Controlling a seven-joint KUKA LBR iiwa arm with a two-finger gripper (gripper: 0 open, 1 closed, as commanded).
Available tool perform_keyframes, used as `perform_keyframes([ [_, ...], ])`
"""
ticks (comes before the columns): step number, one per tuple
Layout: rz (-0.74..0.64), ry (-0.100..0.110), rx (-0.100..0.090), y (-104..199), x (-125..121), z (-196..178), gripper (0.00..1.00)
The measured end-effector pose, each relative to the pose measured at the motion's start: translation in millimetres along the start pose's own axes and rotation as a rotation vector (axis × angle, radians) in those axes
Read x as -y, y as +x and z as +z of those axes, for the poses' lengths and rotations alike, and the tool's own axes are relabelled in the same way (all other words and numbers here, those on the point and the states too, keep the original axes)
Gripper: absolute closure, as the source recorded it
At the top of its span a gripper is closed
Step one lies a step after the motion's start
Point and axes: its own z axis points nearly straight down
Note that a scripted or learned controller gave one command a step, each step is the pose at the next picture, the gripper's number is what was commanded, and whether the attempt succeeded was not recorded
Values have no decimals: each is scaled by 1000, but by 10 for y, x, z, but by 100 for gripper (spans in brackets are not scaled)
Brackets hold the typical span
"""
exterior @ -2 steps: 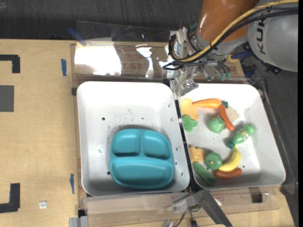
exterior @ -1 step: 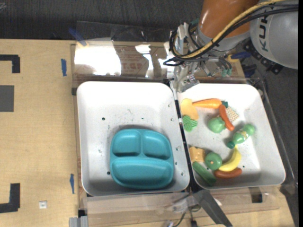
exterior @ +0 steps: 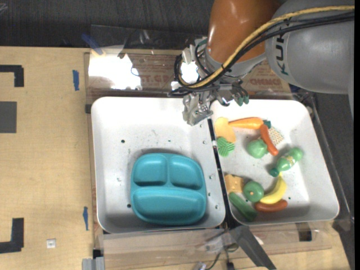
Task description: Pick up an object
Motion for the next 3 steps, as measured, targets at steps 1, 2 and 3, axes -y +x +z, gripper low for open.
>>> perform_keyframes([
  [1,-23,3,10,-310,-425,-376,100],
  [2,-103,1,7,-522,-1005,-349,100],
  [3,-103,0,0,-439,-1373,126,100],
])
